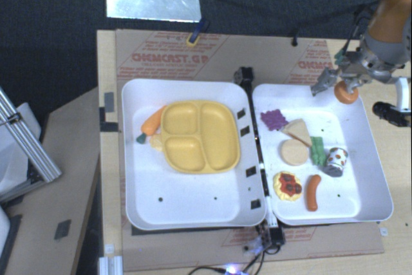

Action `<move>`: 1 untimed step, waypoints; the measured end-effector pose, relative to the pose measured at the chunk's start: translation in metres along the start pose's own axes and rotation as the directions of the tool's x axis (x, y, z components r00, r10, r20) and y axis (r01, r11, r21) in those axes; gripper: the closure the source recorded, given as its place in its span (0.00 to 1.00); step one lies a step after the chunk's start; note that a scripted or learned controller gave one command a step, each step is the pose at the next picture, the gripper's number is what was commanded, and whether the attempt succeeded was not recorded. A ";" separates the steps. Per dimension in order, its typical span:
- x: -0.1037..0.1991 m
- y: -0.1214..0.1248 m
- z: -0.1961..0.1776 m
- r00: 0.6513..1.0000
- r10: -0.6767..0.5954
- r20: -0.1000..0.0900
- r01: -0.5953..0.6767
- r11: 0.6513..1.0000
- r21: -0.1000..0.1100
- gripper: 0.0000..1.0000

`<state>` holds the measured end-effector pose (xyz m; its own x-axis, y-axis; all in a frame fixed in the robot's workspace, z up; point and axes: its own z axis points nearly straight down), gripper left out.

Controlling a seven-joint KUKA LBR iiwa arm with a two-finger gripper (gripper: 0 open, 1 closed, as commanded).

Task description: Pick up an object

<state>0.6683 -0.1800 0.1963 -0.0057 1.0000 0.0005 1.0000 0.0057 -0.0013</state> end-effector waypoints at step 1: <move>-0.009 0.002 0.055 1.000 0.004 0.001 -0.004 1.000 0.001 0.00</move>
<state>0.6702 -0.1894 0.1410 -0.0014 1.0000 -0.0003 1.0000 0.0014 -0.0018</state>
